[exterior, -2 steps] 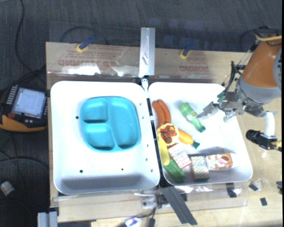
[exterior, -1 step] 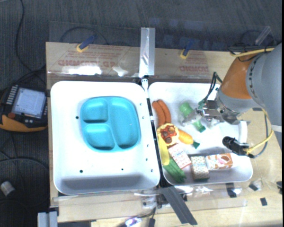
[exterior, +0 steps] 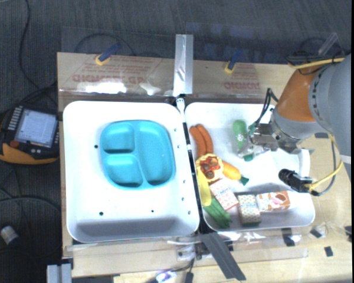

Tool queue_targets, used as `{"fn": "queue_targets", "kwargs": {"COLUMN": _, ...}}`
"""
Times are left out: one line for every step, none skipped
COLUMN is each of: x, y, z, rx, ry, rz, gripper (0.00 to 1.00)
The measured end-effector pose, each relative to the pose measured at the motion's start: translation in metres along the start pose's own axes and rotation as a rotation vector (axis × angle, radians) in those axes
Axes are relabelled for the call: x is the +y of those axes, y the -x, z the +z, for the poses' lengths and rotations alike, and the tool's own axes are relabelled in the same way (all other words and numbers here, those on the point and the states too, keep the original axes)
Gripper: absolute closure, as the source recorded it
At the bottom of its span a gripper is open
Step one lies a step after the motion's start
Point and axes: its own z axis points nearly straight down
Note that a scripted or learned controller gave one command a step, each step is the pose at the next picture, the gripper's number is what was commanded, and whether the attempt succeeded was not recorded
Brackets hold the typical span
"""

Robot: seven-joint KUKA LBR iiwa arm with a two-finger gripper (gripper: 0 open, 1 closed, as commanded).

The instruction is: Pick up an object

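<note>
While the arm reaches in from the right, its gripper sits low in the right bin beside a green object, with nothing lifted yet.

From the left: the left shallow white plastic bin holds a turquoise three-compartment plastic plate; the right shallow white plastic bin holds two orange-brown toy sausages at its left wall, a red round pizza-like toy, a yellow lemon-shaped toy, a green vegetable toy and small printed cartons along the near side. The small green rounded toy lies farther back, just left of the gripper, seemingly touching it. Whether the fingers are spread or pinched cannot be told, and nothing shows between them. I judge this the approach or grasp step; the next move calls for straddling the green toy squarely before closing and lifting.
</note>
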Motion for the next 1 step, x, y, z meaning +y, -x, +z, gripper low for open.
{"fn": "queue_targets", "kwargs": {"x": -0.0118, "y": -0.0481, "z": -0.1105, "rx": 0.000, "ry": 0.002, "rz": 0.031, "gripper": 1.00}}
